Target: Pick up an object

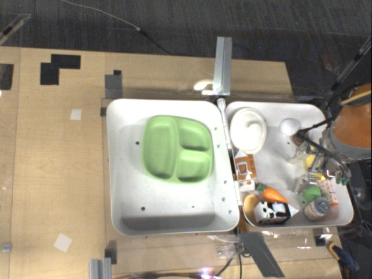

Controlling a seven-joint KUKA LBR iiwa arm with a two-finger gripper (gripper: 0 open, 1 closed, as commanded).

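- No one object is singled out by the task. The likeliest candidates are lying in the crowded 4-to-5 o'clock corner of the right bin (pixel 273 156), because that is where the gripper (pixel 313 166) is hanging.
- A small green object (pixel 311 193) is sitting there, touching or just beside a round jar (pixel 317 209) at the bin's 5 o'clock. They are packed so closely that a clean grasp of either one looks awkward.
- The gripper is hovering at about 3 o'clock of that bin, just above this cluster, reaching in from the arm's orange band (pixel 356 125). Cables are hiding its tip, so I cannot tell whether it is released or clenched, and nothing is showing itself as held.
- Toward 6 to 7 o'clock, an orange carrot (pixel 272 193) is leaning on a black-and-white box (pixel 273 213). They are lying apart from the gripper and look easier to reach.
- A patterned card (pixel 246 170) is lying flat against the 9 o'clock wall, a poor pick since it offers no edge.
- A white bowl (pixel 248 128) is resting at 11 o'clock and a small white cup (pixel 289 127) near 12 to 1 o'clock, both upright.
- The left bin (pixel 125 173) is holding a green divided plate (pixel 176 148), lying flat and well apart from the gripper.
- Both bins are sitting side by side on the wooden counter (pixel 52 173).
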